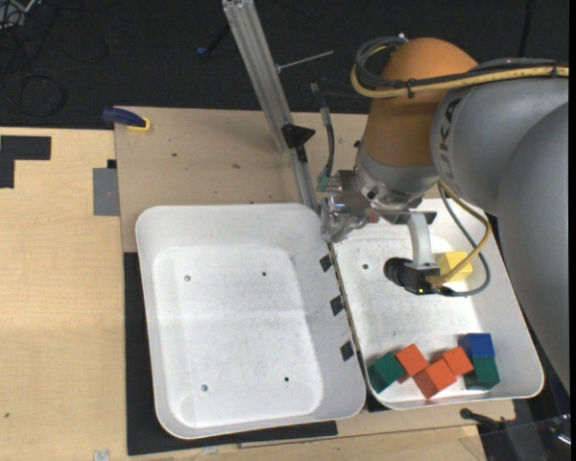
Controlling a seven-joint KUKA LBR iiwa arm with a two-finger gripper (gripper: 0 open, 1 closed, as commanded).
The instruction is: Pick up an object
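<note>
Several small blocks lie in the right bin. Along its near edge sit a green block, an orange block, a red-orange block, another orange block, a blue block and a dark green block. A yellow block rests near the bin's middle right, partly behind a cable. My gripper hangs under the orange wrist band at the right bin's far left corner, close to the divider between the bins and well away from the blocks.
The left bin lies beside the right one. A slanted aluminium bar rises from the divider behind the gripper. A black fitting with cable hangs over the right bin's middle. The grey arm covers the right side.
</note>
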